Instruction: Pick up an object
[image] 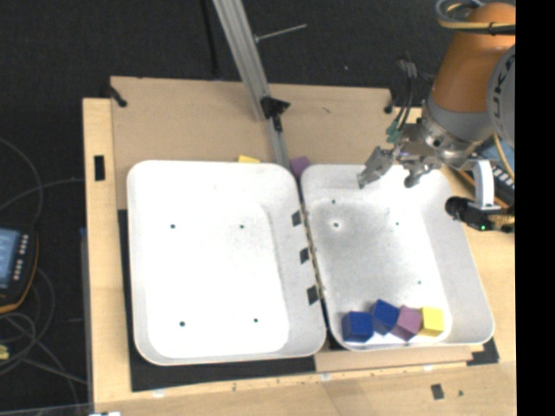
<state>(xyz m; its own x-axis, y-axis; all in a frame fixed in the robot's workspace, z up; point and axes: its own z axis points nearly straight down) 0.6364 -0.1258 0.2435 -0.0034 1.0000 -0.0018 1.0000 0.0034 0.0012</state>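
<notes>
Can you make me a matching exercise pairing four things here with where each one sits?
Things:
1. blue blocks
2. yellow block
3. end effector
4. grey pole

Places:
A. above the right bin's far edge
B. right bin's near edge, leftmost of the row
C. slanting in from the top, toward the bins' far edge
D. right end of the row

Pairs: 1-B, 2-D, 3-A, 4-C

text: none legible | labels: none | nos: none | signs: none

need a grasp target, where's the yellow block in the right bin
The yellow block sits at the right bin's near edge, rightmost of the row, beside the purple block.
</notes>
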